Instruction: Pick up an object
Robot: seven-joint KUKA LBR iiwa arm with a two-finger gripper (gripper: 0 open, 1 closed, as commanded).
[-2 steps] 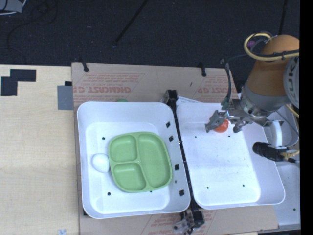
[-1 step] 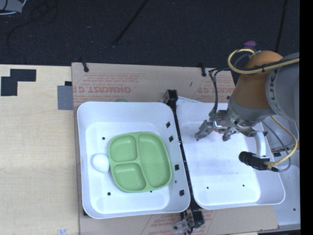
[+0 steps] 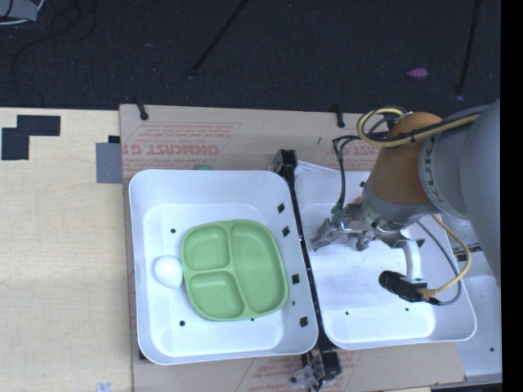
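Camera view — green divided plate (image 3: 234, 269) sits mid left bin (image 3: 147, 211), white ball (image 3: 167, 271) touching it at its nine o'clock. Pincer (image 3: 327, 233) hangs low in right bin (image 3: 458, 325), near the divider, nothing under it. Risk: closing on bare floor, both objects being across the divider. Its spread — cannot tell; nothing seen held.
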